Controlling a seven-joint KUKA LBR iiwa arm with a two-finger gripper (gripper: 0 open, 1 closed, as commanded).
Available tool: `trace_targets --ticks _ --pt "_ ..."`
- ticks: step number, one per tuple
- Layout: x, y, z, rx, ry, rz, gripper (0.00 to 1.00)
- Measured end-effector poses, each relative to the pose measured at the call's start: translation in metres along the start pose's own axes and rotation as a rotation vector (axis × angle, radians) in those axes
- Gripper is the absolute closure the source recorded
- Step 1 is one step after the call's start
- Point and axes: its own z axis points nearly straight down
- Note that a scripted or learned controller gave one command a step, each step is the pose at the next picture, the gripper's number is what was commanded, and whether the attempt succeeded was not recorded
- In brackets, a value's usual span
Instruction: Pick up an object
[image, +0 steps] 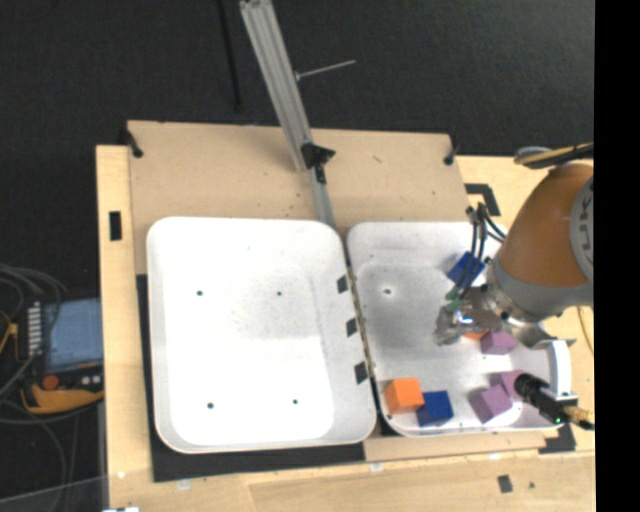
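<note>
My gripper (452, 326) hangs low over the right bin (400, 260), near its middle right, below the orange wrist band. An orange block (404, 394) and a blue block (435, 408) lie side by side at the bin's front edge. A purple block (490, 402) sits to their right, and a pink-purple block (497, 342) lies just right of the gripper, partly under the arm. Behind the gripper a blue block (464, 268) shows beside the wrist. Nothing is visible between the fingers.
The left bin (245, 330) lies beside the right one, split from it by a ridge with black clips. A grey metal pole (285, 90) slants up from the back of the bench. Cables and a blue box sit off the bench's left.
</note>
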Motion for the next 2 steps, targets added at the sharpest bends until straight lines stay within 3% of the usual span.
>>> trace_targets --ticks 1,2 --pt "-0.001 0.012 -0.055 0.001 0.0 -0.001 1.0" --pt "-0.001 0.013 -0.066 0.006 0.002 -0.003 1.0"
